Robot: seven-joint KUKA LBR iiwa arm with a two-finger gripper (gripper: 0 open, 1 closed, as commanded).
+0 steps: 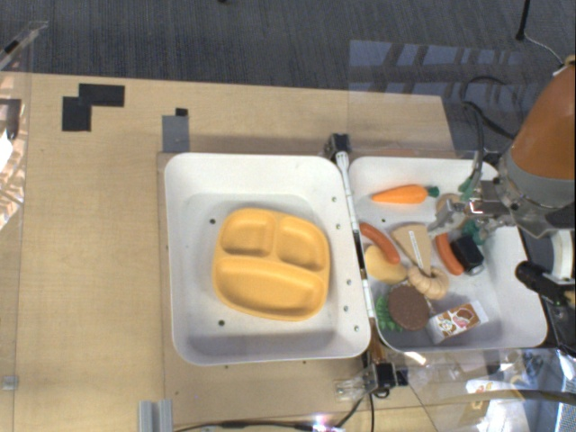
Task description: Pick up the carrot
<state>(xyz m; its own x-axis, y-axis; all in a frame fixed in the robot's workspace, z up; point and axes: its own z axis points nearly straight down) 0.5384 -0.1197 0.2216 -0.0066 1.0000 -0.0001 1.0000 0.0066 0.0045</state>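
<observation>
The carrot (400, 194) lies on its side near the back of the right bin (513, 318), its orange body pointing left and its green top pointing right toward me. Nothing rests on it and the floor of the bin around it is bare. My gripper (464, 212) hangs just to its right, close to the green top but not touching it; I cannot tell whether my jaws are open or closed, and nothing shows between them.

In front of the carrot sits a crowded cluster: a red sausage (374, 238) against the bin's left wall, a pale yellow potato-like piece (382, 265), a flat tan wedge (416, 241), a beige knobbly piece (429, 283), a dark brown patty (409, 308) on a green leaf, and a small printed carton (456, 320). A red-orange piece with a dark end (460, 253) lies just below my gripper.

The left bin (184, 268) holds a yellow divided tray (270, 262). Both bins sit on a light wooden bench (90, 268), with grey carpet (288, 21) beyond.
</observation>
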